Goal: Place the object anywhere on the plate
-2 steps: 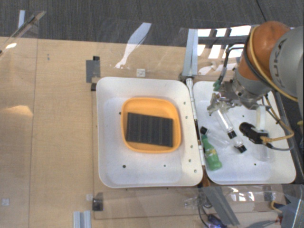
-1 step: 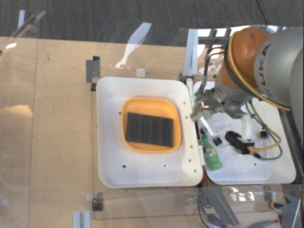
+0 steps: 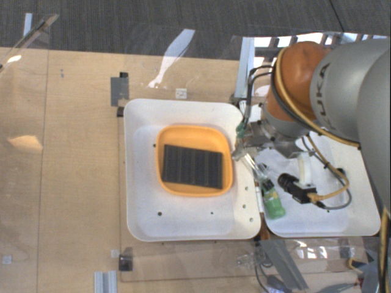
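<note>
We see the grey arm (image 3: 348, 84) with its orange band filling the upper right of the frame. The left white bin (image 3: 140, 218) sits at centre, holding an orange plate (image 3: 195, 136) with a dark ribbed insert (image 3: 192, 166). The gripper (image 3: 244, 146) hangs over the seam between the bins; we cannot tell its finger state. A green object (image 3: 274, 205) lies in the right bin (image 3: 348, 221), lower centre-right, apart from the plate.

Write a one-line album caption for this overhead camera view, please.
Grey-and-orange arm hangs over the right bin beside a green object; yellow plate waits in left bin.
</note>
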Action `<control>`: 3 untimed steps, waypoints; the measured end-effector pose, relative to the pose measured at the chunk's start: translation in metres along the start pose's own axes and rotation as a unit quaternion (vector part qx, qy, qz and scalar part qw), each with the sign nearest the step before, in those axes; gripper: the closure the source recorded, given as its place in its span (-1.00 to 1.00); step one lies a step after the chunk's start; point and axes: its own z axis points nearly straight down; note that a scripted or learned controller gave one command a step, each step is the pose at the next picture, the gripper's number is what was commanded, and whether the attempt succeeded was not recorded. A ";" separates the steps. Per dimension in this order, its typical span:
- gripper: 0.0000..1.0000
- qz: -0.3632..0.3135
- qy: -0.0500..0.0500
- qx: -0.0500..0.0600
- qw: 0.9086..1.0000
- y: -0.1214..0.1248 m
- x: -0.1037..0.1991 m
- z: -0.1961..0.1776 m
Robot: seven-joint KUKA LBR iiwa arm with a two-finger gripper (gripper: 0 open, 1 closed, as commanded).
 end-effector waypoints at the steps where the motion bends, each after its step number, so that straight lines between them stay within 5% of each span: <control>1: -1.00 0.000 0.000 0.000 1.000 0.000 -0.001 0.000; 2: -1.00 0.011 0.000 0.001 1.000 -0.015 -0.043 0.001; 3: -1.00 0.017 0.000 0.001 1.000 -0.073 -0.067 0.001</control>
